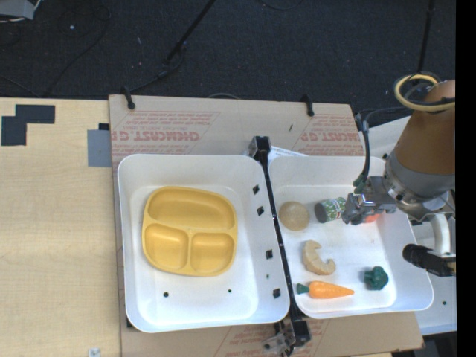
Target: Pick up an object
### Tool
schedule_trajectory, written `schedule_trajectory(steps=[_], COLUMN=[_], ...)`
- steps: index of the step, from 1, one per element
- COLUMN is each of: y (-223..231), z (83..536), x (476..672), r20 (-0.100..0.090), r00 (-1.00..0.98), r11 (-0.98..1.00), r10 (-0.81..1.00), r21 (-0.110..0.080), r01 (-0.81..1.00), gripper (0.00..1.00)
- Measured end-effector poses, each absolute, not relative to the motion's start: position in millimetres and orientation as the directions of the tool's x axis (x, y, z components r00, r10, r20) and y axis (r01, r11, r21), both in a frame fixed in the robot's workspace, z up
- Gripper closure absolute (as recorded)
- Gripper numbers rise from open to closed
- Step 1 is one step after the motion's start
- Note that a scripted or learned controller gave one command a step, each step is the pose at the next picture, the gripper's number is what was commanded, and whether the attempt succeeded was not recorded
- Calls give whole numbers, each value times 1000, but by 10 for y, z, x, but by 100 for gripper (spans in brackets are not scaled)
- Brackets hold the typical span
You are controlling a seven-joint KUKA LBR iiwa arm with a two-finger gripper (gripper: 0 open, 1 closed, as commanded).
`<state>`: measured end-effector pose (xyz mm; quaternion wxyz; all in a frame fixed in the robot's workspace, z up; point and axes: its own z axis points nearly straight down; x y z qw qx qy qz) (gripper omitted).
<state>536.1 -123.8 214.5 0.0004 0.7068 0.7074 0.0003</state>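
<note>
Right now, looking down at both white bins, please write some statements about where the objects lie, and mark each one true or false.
1. The yellow divided plastic plate lies in the left white bin. True.
2. The orange toy carrot lies in the left bin. False: it lies in the right white bin, near the front edge.
3. The gripper is above the right bin, beside the small dark bottle. True.
4. The round beige ball rests on the plate. False: it is in the right bin.
</note>
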Motion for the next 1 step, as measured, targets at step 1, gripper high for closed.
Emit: schedule_trajectory(steps=[1], y=[-1246], z=[2673], x=[5369], r20=[-1], r00=[-1], r11=[1], r10=[1000], r21=[3], r01=[1000], gripper=[100])
